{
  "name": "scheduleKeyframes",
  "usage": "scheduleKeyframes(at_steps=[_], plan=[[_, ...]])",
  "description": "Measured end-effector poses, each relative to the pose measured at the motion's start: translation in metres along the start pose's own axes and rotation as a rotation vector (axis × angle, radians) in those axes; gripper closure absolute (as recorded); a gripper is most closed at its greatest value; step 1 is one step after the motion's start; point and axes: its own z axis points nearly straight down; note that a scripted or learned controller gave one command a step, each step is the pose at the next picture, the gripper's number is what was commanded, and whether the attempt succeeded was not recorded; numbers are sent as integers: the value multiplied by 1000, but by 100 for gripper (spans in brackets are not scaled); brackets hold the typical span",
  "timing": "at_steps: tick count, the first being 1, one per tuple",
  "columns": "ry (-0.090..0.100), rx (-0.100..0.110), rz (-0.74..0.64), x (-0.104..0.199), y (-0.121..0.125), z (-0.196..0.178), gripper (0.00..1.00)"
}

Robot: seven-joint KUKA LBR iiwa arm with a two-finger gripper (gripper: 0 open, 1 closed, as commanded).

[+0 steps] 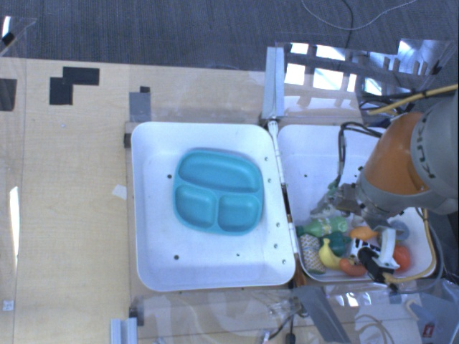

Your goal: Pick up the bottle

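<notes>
Here the end effector (374,253) hangs just beside a greenish bottle (331,227).

The arm (423,156) has a rounded grey shell with a broad orange band above the wrist. Black cables loop beside it, and its pincer (379,253) is black and white.

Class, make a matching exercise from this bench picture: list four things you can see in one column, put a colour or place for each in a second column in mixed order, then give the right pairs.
Things:
1. divided plate
2. banana
3. band on the arm
4. cable

Colour or place:
A. orange, above the wrist
B. on the dark floor beyond the bench
C. blue, in the left bin
D. yellow, in the right bin

Pairs: 1-C, 2-D, 3-A, 4-B
</notes>
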Motion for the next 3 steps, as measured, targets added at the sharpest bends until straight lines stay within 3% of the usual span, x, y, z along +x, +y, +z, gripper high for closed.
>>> scheduleKeyframes(at_steps=[1,2,3], plan=[[0,-6,-1,-5,-21,-1,0],[-2,1,210,6,-26,0,0],[6,7,77,-63,-3,1,0]])
